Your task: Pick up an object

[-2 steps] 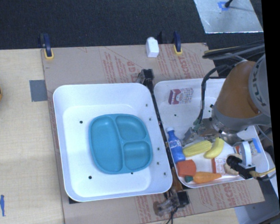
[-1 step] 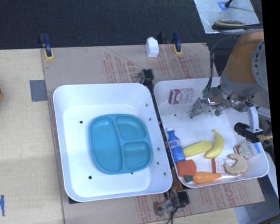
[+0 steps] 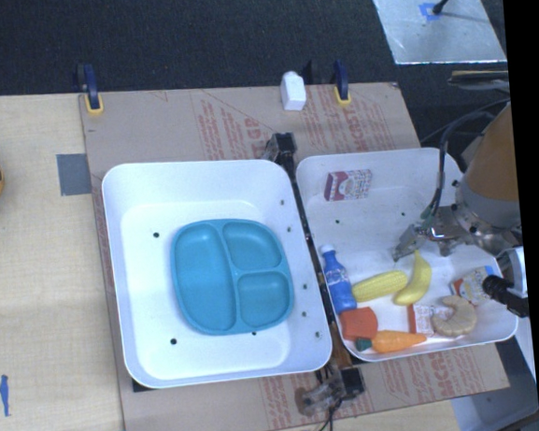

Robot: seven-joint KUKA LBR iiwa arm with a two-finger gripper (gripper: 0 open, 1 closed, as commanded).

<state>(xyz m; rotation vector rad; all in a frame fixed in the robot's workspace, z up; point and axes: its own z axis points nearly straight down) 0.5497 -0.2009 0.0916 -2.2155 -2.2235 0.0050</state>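
We see the end effector (image 3: 420,240) with fingers spread and nothing between them, poised above the right bin (image 3: 379,177), just beside the banana (image 3: 414,282).

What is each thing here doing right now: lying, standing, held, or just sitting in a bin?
Blue divided plastic plate: lying flat in the left white bin.
Blue bottle: lying on its side in the right white bin.
Yellow corn cob: lying flat.
Yellow banana: lying, touching the corn.
Orange carrot: lying by the front wall.
Red block: resting flat.
Two-finger gripper: above the right bin, holding nothing.
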